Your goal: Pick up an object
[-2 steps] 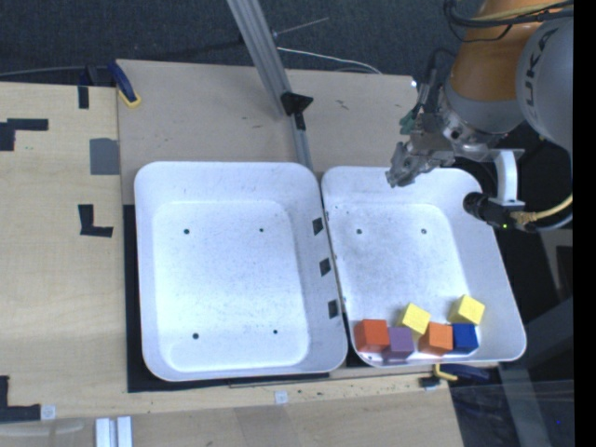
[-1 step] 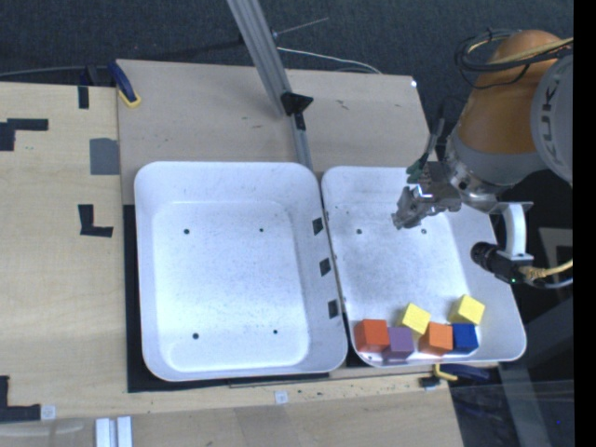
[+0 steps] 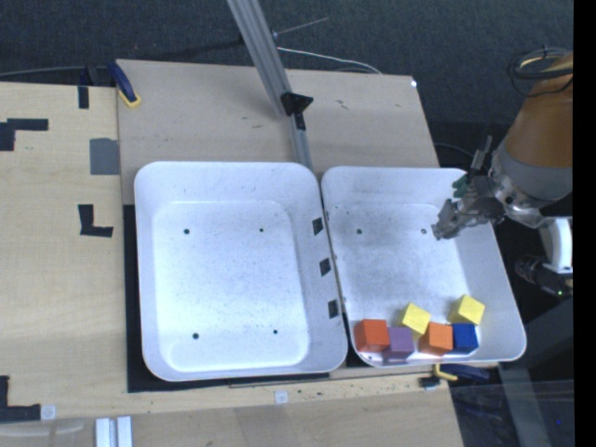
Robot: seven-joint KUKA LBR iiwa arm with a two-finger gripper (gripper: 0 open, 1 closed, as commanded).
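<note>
Pale wood bench (image 3: 56, 277) with dark tape marks runs under both trays, dark floor lies beyond its far edge, and a slanted metal rail (image 3: 265, 54) comes down to the seam between the bins, so you have a plain, uncluttered surface to work over. From the fixed camera above, the left bin (image 3: 154, 194) is bare white with fine speckling, and the right bin (image 3: 372, 203) carries everything worth picking. Your candidates are bunched in its near corner: an orange block (image 3: 373, 332) touching a purple block (image 3: 400, 341), a yellow block (image 3: 415, 318) just behind them, another orange block (image 3: 439, 337) against a blue block (image 3: 465, 336), and a second yellow block (image 3: 471, 308) tilted near the right wall. They probably sit packed there because the bin floor slopes up at the rim and gathers loose pieces. The gripper (image 3: 449, 223) hangs over the far right part of that bin, well apart from the cluster, with nothing between its fingers; how wide they stand you cannot tell from this slant. You would judge the pick not yet begun
</note>
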